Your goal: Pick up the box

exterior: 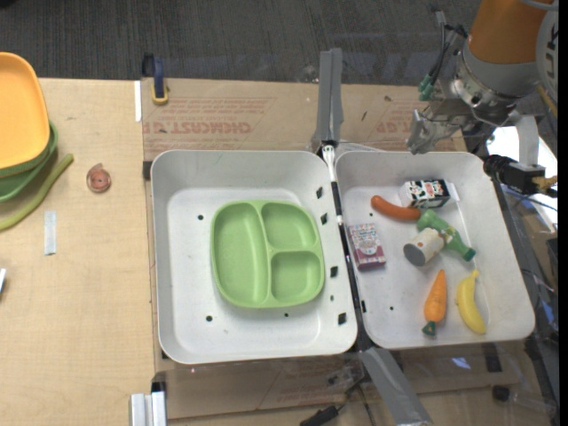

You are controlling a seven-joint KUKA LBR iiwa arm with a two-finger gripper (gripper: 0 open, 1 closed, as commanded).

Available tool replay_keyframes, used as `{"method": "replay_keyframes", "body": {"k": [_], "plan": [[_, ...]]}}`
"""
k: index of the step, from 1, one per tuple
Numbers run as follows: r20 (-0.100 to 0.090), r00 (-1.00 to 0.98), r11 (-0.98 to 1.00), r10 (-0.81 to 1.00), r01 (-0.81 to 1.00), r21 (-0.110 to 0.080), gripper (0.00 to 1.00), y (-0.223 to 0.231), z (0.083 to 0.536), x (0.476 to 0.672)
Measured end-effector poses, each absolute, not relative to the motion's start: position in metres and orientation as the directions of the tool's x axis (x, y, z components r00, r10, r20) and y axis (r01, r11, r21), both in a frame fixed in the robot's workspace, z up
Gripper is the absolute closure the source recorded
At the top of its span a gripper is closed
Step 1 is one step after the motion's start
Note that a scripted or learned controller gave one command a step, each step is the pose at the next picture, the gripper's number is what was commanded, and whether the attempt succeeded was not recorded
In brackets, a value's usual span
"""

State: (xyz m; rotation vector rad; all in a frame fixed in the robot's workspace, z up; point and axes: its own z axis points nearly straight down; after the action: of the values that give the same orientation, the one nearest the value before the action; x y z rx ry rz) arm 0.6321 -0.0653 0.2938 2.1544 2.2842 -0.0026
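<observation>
Two bins; box [366, 245] lies flat at right bin's [510, 264] left side, beside the divider. Gripper [429, 138] hovers over far rim, jaws' state unclear. Should come nearer and left, descend straight, clear the sausage [394, 208].

Arm [510, 25] cut by top edge; tool [432, 131] fingers unclear.

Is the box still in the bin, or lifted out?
In the bin. The box lies flat on the right bin's floor, apart from the hand at the far rim.
</observation>
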Motion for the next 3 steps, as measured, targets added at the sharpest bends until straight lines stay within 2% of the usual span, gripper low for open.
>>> {"method": "replay_keyframes", "body": {"k": [1,2,3], "plan": [[-0.001,-0.257,0.257,0.966,0.966,-0.002,1.0,-0.089,0.227,0.63],[0.0,-0.401,0.401,0.916,0.916,-0.001,1.0,-0.077,0.191,0.601],[-0.001,-0.099,0.099,0.995,0.995,-0.004,1.0,0.021,0.19,0.534]]}}
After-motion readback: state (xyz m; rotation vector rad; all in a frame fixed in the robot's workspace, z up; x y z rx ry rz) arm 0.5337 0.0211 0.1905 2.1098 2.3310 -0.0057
